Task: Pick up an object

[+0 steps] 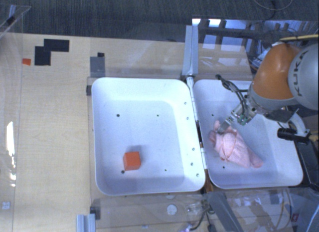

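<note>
Hovering at the crumpled pink cloth (pixel 234 147) in the right white bin (pixel 279 176), the jaws, state untellable, risk snagging only a loose fold

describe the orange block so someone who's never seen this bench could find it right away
Two shallow white bins sit side by side on the wooden bench; take the left bin, the one farther from the arm. The orange block lies on its floor toward the near-left corner, alone. It is small, boxy and solid orange, unlike the soft, crumpled pink cloth in the right bin by the gripper.
</note>
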Controlling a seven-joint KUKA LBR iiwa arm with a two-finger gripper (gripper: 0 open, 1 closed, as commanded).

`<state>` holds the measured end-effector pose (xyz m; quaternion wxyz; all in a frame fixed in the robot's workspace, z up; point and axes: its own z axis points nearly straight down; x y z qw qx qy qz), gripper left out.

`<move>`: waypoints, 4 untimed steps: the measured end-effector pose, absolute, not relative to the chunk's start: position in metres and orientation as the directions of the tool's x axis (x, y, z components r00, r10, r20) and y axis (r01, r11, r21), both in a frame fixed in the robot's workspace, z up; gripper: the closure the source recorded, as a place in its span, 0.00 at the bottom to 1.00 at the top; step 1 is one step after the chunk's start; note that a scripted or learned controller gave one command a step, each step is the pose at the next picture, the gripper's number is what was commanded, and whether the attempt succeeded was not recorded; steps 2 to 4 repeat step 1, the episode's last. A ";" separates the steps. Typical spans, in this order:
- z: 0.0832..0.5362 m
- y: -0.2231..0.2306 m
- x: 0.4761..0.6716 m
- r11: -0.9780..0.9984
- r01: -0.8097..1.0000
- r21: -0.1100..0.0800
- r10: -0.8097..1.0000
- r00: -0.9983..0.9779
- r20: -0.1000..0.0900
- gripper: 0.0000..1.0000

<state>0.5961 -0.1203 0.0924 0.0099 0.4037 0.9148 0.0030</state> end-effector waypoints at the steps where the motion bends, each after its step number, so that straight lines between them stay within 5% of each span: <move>1: 0.092 -0.095 0.596 0.566 0.824 0.014 0.824 -0.566 -0.012 0.00; 4: 0.092 -0.095 0.596 0.566 0.824 0.014 0.824 -0.566 -0.012 0.00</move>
